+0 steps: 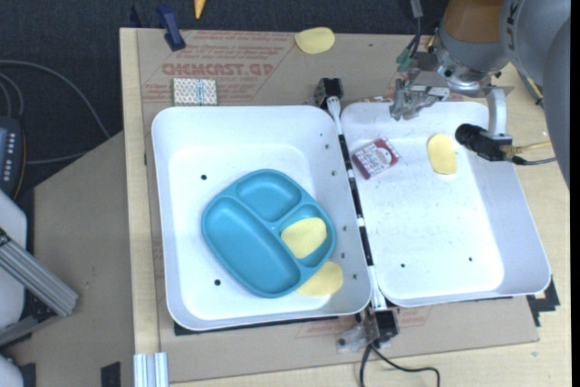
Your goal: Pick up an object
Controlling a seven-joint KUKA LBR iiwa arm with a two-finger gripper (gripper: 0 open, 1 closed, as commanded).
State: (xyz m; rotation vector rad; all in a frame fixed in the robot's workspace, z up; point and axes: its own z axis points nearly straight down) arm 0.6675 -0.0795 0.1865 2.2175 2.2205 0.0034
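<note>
We see the tool (410,102) of the grey, orange-banded arm (494,4) poised at the far rim of the right bin (453,236); whether it is wide or narrow we cannot tell. On that bin's smooth white floor lie a crinkled maroon packet (374,157) and a soft yellow lump (442,153), well apart. The left bin (181,195) holds a glossy blue divided plate (258,227) carrying a yellow oval piece (304,236); another yellow piece (322,279) touches its near edge.

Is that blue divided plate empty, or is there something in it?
Not empty. The blue divided plate holds one pale yellow piece in its right-hand compartment; a second yellow piece lies just outside its rim.
</note>
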